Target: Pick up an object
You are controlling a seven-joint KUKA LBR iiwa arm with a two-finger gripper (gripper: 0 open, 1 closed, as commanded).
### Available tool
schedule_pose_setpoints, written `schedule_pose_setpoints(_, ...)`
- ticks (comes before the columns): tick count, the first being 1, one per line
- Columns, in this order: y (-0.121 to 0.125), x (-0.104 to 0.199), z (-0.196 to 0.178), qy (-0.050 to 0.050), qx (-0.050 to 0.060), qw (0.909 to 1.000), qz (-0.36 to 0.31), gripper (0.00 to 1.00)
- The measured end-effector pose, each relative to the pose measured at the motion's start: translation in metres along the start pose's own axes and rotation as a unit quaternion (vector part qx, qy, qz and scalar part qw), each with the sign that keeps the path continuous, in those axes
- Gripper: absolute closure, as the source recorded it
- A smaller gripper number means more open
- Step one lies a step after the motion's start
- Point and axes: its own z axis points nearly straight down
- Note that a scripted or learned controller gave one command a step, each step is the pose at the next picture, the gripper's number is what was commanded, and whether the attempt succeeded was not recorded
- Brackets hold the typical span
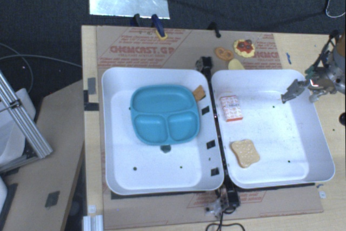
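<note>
The right bin [316, 132] holds a white packet with red print [230, 107] near its left wall and a tan toast slice [245, 152] toward its front left. My gripper [298, 91] hangs over the bin's far right part, well right of the packet and apart from both items. Nothing is seen held in it. In the left bin [119, 165] lies a blue divided plate [165, 114], with a small brown cracker [199, 93] beside its far right corner and a small dark green bit [165, 147] at its front edge.
On the bench behind the right bin lie a toy pizza [244, 47], a brown cookie [224, 53] and a pale yellow piece [235, 65]. A blue clamp [158, 27] stands behind the left bin. A metal frame [19, 121] is at the far left.
</note>
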Motion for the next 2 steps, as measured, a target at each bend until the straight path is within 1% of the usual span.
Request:
schedule_pose_setpoints(1, -0.098, -0.006, 0.102, 0.003, 0.007, 1.0000, 0.004, 0.00)
schedule_pose_setpoints(2, -0.064, 0.112, 0.145, -0.002, -0.006, 1.0000, -0.003, 0.00)
